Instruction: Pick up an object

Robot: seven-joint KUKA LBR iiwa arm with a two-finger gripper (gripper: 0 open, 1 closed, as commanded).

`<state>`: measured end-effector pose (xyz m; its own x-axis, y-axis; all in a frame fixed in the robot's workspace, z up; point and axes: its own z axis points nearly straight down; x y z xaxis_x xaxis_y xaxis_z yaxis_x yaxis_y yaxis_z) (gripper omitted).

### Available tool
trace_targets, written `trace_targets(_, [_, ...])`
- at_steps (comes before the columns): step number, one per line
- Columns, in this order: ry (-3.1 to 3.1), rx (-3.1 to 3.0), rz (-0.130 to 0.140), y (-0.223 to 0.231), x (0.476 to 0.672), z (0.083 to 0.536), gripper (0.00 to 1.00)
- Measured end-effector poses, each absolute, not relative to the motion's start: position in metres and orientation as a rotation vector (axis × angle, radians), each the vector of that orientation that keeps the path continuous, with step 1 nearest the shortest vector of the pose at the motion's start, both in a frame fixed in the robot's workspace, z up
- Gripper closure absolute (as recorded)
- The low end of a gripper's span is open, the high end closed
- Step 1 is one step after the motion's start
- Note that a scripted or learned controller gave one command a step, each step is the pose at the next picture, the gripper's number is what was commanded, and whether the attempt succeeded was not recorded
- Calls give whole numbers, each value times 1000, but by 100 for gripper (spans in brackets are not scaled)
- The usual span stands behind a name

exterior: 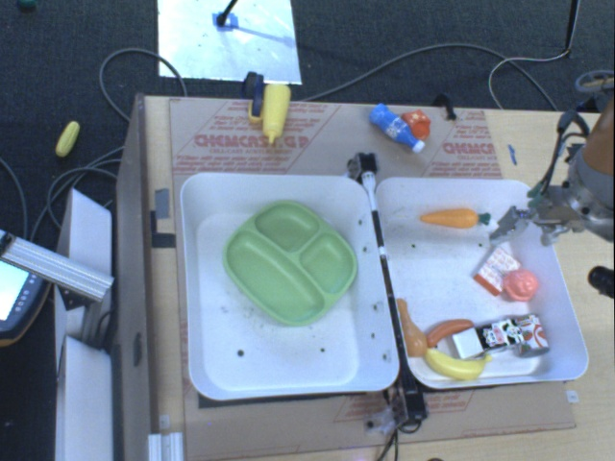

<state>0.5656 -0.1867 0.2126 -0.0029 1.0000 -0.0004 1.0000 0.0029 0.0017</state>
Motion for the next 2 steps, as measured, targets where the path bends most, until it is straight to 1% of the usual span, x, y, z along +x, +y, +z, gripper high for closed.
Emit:
trace_targets(1, [2223,2221,-1,-207,544,97,0])
trace_targets(2, [2224,2218,1,-171,521,84,0])
